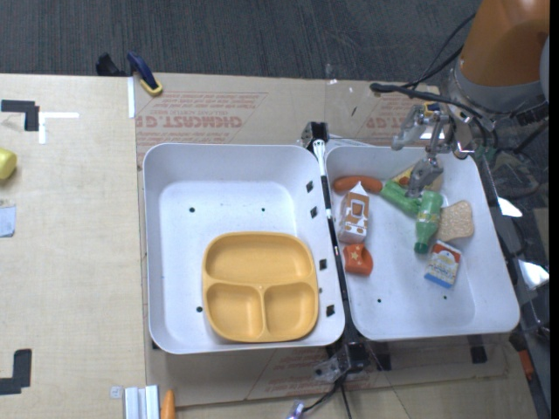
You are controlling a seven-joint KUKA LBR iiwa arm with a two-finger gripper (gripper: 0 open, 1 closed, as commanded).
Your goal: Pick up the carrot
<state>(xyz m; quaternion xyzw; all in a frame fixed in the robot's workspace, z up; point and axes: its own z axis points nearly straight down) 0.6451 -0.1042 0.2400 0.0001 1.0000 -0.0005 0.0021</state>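
Scene: a grey arm [511,24] with an orange band reaches in from the right over the far end of the right bin [489,321]. The left bin [175,321] holds a yellow divided plate [260,285].

Carrot: a short orange stick, the carrot [358,183] lies flat on the floor of the right bin. It sits near the far end and close to the wall shared with the left bin, with its length running across the bin.

Neighbours: a small printed carton [353,216] sits just beside the carrot on the near side, perhaps touching it. A red toy fruit [357,258] lies nearer still. A green bottle [427,221] lies off to the right.

Gripper: the gripper [424,177] hangs low over the clutter by the green bottle, to the right of the carrot and apart from it. Nothing orange is in its hold.

Grip state: cannot tell from this angle whether it is spread or closed.

Handling, by the look of it: probably a light, stiff plastic toy, smooth and round enough to roll or slip out of a shallow pinch. It does not look fragile.

Where to take hold: probably across the middle of its length, closing on the long sides. The far side looks free, while the carton crowds the near side.

Standing: the carrot is not yet picked up.
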